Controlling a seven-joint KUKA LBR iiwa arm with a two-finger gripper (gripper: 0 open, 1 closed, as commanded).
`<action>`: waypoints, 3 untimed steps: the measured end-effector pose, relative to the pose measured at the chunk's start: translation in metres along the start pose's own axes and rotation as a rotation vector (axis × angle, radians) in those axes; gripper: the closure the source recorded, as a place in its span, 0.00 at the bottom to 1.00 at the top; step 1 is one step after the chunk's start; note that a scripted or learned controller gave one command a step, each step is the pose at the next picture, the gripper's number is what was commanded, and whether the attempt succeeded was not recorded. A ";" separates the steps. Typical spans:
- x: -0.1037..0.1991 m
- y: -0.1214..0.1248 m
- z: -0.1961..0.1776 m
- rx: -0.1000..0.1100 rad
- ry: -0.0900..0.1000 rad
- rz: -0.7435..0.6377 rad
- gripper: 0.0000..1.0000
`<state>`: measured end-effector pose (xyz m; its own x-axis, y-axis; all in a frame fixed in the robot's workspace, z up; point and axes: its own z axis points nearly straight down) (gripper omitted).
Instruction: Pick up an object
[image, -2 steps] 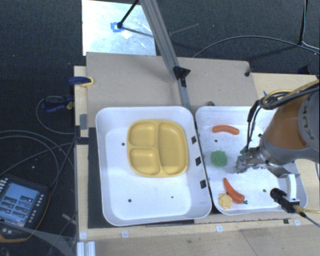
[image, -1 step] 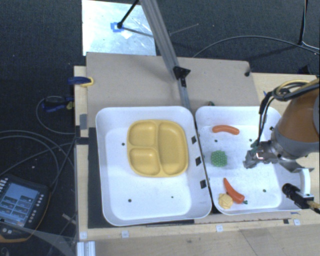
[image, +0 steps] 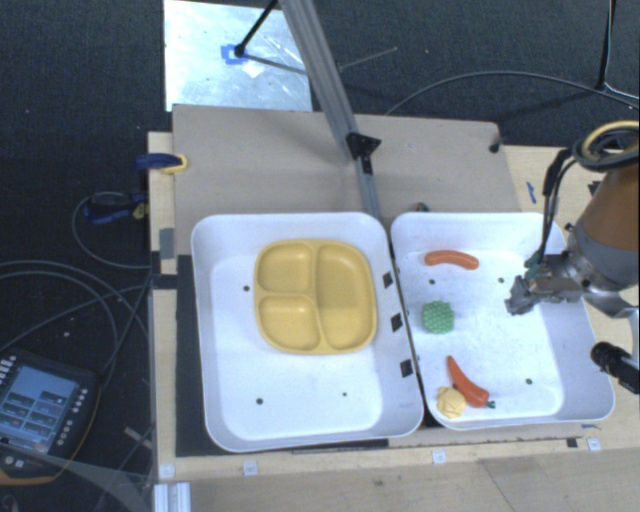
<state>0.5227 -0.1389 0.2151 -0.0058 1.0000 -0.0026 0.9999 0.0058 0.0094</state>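
Note:
My gripper (image: 522, 299) hangs over the right side of the right bin (image: 570, 345), with no object under it or between it that I can make out. An orange sausage (image: 451, 260) lies near the bin's far edge, left of the gripper. A green ball (image: 437, 318) rests at the bin's left middle. An orange carrot (image: 466, 382) lies near the front, beside a small yellow lump (image: 451, 403) in the front left corner. All are apart from the gripper.
The left bin (image: 230, 400) holds a yellow divided plate (image: 314, 296). A grey metal pole (image: 335, 100) slants down from the top to the gap between the bins. Cables and a teach pendant (image: 35, 400) lie left of the bench.

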 end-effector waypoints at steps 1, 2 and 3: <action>-0.006 -0.001 -0.046 0.002 0.000 0.000 1.00; 0.049 0.021 -0.036 0.006 0.003 -0.005 1.00; 0.091 0.046 -0.023 0.006 0.003 -0.004 1.00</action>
<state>0.5676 -0.0477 0.2388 -0.0094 1.0000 0.0001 1.0000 0.0094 0.0033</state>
